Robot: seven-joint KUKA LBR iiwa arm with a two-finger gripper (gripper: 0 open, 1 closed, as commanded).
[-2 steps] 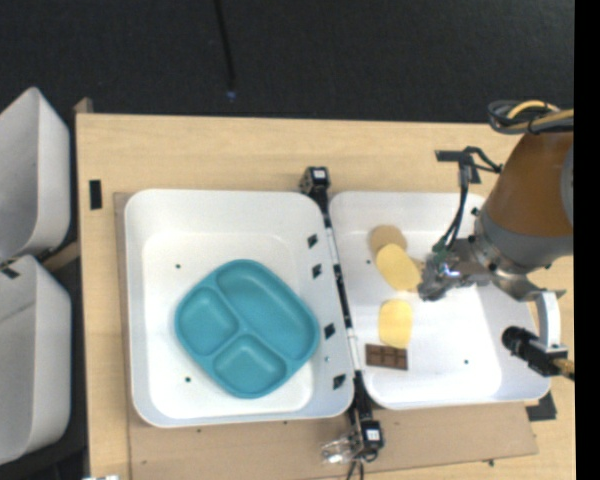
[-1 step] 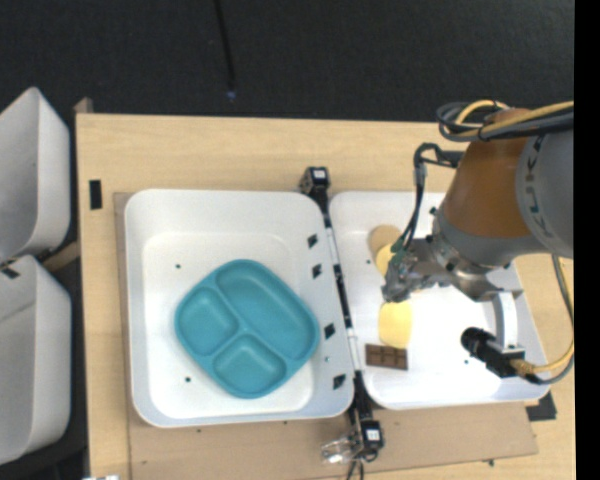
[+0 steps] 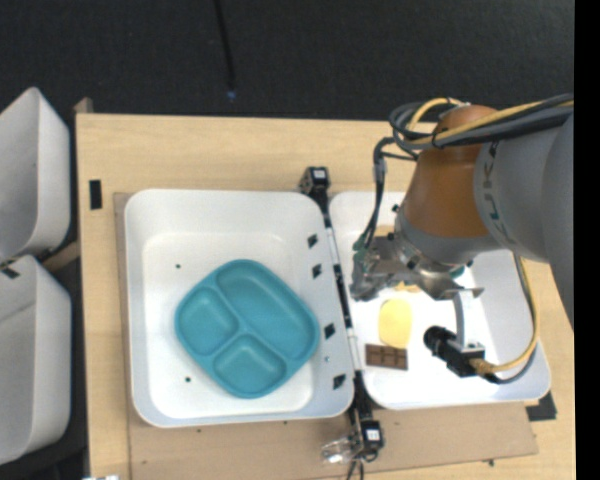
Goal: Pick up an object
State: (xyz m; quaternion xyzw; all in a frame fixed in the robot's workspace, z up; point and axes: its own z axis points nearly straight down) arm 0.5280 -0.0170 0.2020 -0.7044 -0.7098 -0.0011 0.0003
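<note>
Two shallow white bins sit side by side on my bench: the left bin (image 3: 140,268) and the right bin (image 3: 510,368). One teal divided plate (image 3: 244,328), with three compartments, lies in the left bin. In the right bin I count two loose items: one pale yellow object (image 3: 395,320) and, just nearer, one brown chocolate-like bar (image 3: 387,357). One arm (image 3: 460,188), mine, reaches in from the right.

Tan wooden bench (image 3: 100,298), two shallow white bins directly on it side by side, left bin (image 3: 140,268) toward 9 o'clock, right bin (image 3: 520,368) toward 3 o'clock, rims touching along centre, black clips (image 3: 314,179) on the seam
</note>
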